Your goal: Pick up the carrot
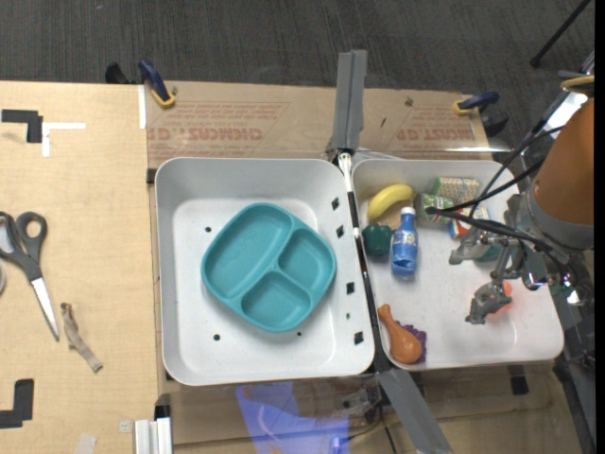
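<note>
1. Lying in the lower left corner of the right bin, the carrot rests close against the bin's left wall, partly on a small purple item beside it.
2. It looks like a toy carrot, so probably light, stiff and smooth-skinned; a slippery surface could let it squirt out of a pinch.
3. Its long axis runs on a slant from upper left to lower right in the frame: the narrow end points toward the upper left, and the bulbous orange end sits at the lower right.
4. A grip across the thicker lower part, with the fingers set across the long axis, seems the safest hold, though the nearby wall leaves little room on that side.
5. The tool hangs over the right part of the same bin, well apart from the carrot; whether it is released or clenched I cannot tell, and nothing is visibly between its fingers.
6. A banana, a blue bottle and a green item lie in the upper part of that bin, clear of the carrot.
</note>
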Motion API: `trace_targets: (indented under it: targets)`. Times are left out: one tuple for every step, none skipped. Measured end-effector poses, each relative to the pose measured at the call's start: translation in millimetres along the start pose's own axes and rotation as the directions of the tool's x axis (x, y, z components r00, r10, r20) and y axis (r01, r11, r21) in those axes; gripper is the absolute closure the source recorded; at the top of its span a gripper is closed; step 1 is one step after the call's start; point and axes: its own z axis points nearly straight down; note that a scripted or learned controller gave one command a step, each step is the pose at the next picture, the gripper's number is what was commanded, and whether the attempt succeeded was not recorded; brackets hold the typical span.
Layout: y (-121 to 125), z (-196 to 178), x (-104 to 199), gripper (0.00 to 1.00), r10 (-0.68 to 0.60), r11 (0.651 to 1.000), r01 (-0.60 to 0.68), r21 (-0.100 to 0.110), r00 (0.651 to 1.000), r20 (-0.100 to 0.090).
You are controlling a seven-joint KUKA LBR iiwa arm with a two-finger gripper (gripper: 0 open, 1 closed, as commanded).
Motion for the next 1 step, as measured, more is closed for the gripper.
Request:
trace_targets:
  targets:
    - [18.6,124.5,-31.1,0.0,-0.401,0.916,0.401,-0.001,0.916,0.002]
